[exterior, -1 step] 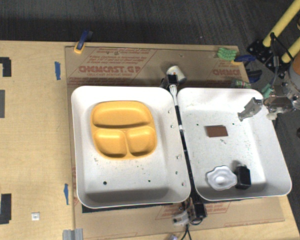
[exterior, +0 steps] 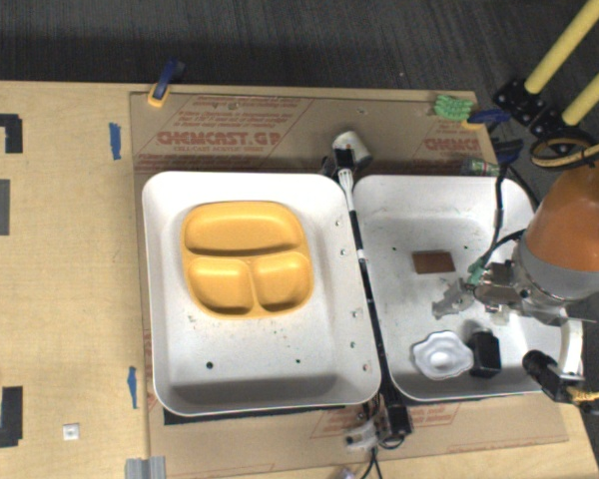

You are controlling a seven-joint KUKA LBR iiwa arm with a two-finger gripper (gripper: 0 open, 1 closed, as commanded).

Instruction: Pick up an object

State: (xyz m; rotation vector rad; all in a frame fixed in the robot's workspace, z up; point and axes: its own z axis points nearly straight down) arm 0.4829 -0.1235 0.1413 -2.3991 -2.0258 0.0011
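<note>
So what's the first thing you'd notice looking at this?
The big yellow plastic divided tray lying in the left white bin stands out most. Next comes the grey arm's orange band over the right white bin, which holds a small brown flat block and a small white cup-like piece.

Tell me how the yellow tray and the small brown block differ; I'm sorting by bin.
The yellow tray lies in the left bin; the brown block lies in the right bin. The tray is far larger. It has three compartments; the block looks flat and plain. Both lie flat.

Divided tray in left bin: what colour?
Yellow-orange, plain with no pattern. The divided tray shows clearly in the camera view.
</note>
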